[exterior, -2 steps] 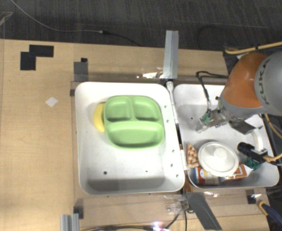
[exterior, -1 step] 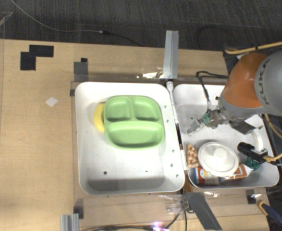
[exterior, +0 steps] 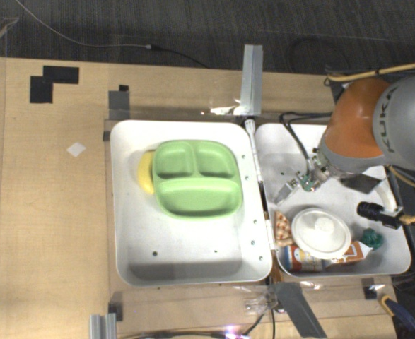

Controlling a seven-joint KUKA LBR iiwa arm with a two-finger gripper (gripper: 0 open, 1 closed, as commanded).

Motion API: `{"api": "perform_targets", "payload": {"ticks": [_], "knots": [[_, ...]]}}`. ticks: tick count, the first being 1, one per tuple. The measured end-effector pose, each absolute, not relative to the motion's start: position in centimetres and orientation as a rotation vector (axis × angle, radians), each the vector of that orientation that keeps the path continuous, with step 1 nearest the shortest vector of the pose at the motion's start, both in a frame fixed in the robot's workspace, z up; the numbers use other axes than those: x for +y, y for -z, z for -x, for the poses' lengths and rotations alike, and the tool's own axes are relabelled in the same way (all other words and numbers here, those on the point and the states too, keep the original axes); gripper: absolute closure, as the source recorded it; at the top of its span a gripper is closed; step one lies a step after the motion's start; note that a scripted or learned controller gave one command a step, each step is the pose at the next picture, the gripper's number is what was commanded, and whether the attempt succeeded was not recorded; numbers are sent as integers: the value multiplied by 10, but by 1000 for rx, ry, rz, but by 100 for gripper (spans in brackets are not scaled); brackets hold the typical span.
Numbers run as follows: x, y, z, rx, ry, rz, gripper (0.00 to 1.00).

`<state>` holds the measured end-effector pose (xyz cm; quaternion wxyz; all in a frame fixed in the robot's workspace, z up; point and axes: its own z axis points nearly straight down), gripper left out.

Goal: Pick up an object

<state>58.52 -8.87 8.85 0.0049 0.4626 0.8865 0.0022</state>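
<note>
Overhead view of two white bins side by side. My arm point(exterior: 380, 129) enters from the right, and my gripper point(exterior: 300, 183) hangs over the upper middle of the right bin point(exterior: 404, 260), pointing toward the divider between the bins. Whether it is spread or pressed together I cannot tell (the wrist hides most of it from this angle), and nothing visible sits between its tips.

Candidates in the right bin: a round white lid point(exterior: 322, 230), lying just below and slightly right of the gripper; a flat carton point(exterior: 313, 258) along the bin's near edge, partly under the lid, its long axis running left to right; a snack pack point(exterior: 282, 226) touching the lid's left side, almost directly below the gripper; and a small green item point(exterior: 372, 240) to the lid's right.

Candidates in the left bin point(exterior: 133, 246): a green tray point(exterior: 195, 177) with three compartments, and a yellow piece point(exterior: 145, 172) tucked against the tray's left edge, well apart from the gripper and across the divider.

Deciding relation: the nearest pick lies toward the near edge of the right bin, straight below the gripper in this view. I judge the lid or the snack pack the shorter reach. The lid is wide and rounded, so a grip across it could slip off.
</note>
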Motion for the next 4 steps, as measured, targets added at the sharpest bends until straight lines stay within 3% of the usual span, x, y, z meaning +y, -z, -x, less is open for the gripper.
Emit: {"api": "perform_targets", "payload": {"ticks": [1,2,3,4], "knots": [[-88,-89,-568,2826,-9,-1341,0],[-88,-103,-572,2815,-15,-1339,100],[-98,-119,-581,2792,-4,-1427,100],[-102,-90,-564,2777,-10,-1441,100]]}}
